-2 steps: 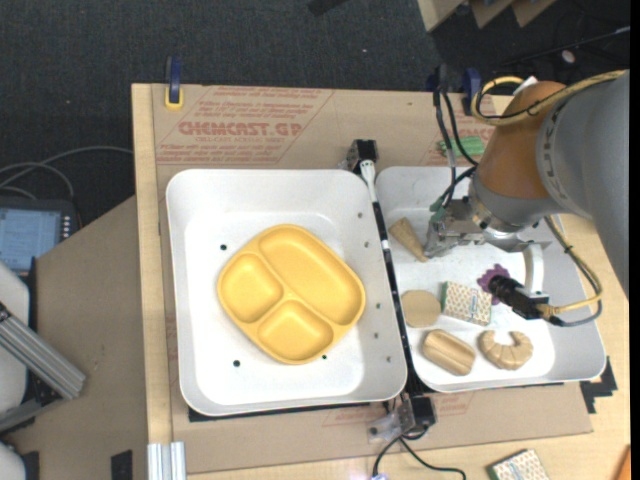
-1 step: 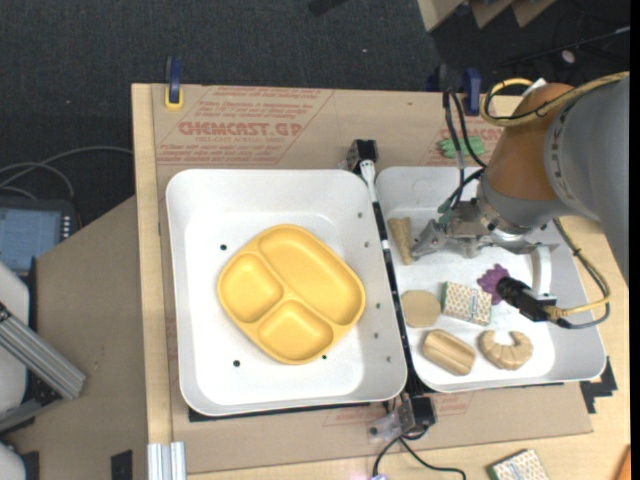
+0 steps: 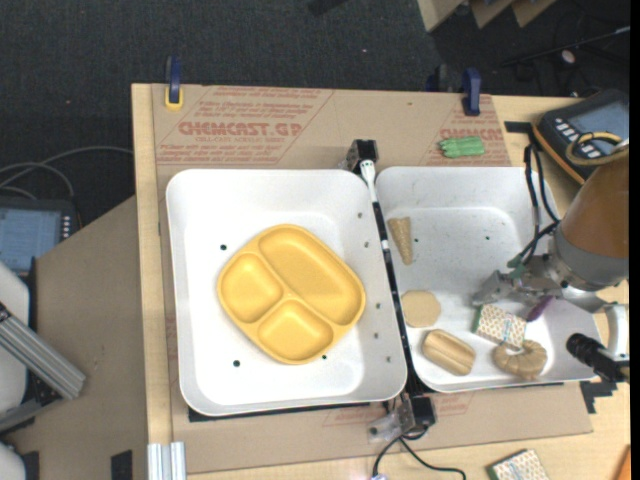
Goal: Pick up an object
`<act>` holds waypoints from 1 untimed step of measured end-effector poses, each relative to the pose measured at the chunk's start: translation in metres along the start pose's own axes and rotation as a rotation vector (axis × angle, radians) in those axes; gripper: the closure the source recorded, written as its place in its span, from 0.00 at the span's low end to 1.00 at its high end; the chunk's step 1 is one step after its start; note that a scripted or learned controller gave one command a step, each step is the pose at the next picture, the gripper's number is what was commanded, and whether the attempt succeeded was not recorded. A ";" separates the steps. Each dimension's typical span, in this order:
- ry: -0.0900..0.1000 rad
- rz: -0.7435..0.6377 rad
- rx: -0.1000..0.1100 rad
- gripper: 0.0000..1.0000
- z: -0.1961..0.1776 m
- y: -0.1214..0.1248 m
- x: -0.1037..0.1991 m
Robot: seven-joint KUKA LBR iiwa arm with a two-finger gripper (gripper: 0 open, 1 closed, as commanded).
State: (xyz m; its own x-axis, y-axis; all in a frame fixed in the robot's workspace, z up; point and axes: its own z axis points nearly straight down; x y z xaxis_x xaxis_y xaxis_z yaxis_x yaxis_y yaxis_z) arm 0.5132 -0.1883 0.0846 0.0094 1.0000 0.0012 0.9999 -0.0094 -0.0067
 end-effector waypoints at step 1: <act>-0.003 -0.015 -0.014 0.00 -0.001 0.083 0.024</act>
